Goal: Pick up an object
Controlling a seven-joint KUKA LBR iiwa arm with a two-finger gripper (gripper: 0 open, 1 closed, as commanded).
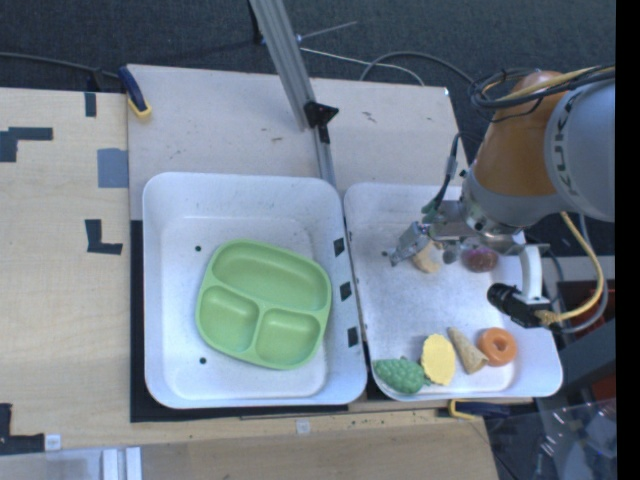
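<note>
White left bin (pixel 170 268) carries a green divided plate (pixel 264 305), lying flat near its middle. Right bin (pixel 385 298) takes the arm (pixel 540 148), reaching in from the right. Gripper (pixel 412 245) sits low over the upper part of the bin; finger spacing cannot be told. A tan piece (pixel 429 260) lies just beside the tip, a dark reddish item (pixel 482 259) close by. Along the near edge, side by side: green broccoli-like lump (pixel 400 374), yellow piece (pixel 437 358), tan wedge (pixel 465 349), orange ring (pixel 497 346).
</note>
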